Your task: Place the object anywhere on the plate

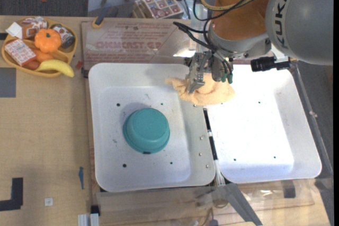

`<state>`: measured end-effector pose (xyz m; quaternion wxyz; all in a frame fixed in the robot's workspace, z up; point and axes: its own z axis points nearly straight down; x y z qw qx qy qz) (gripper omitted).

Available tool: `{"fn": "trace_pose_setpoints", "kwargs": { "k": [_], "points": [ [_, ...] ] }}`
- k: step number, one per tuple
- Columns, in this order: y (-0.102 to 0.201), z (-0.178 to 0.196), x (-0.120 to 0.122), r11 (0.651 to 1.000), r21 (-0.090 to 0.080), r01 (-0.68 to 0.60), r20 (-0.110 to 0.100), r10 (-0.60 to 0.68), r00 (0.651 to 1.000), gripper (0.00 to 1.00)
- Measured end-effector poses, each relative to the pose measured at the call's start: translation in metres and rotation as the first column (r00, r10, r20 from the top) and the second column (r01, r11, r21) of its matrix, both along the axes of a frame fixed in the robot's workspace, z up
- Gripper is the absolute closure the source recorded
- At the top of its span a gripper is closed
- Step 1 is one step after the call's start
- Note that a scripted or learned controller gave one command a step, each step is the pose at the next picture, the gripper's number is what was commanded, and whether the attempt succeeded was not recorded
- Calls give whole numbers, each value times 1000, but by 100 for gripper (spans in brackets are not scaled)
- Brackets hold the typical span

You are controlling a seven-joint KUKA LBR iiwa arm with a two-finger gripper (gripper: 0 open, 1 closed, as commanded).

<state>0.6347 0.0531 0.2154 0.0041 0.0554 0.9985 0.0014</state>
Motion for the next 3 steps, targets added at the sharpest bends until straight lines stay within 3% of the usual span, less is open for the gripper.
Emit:
{"fn": "trace_pose_setpoints", "kwargs": {
  "k": [1, 2, 3],
  "points": [
    [50, 16, 12, 994, -1, -111, 1, 111, 994, 100],
    [101, 13, 24, 994, 0, -112, 0, 112, 994, 100],
    [101, 14, 25, 994, 0, -112, 1, 112, 994, 0]
  ]
}}
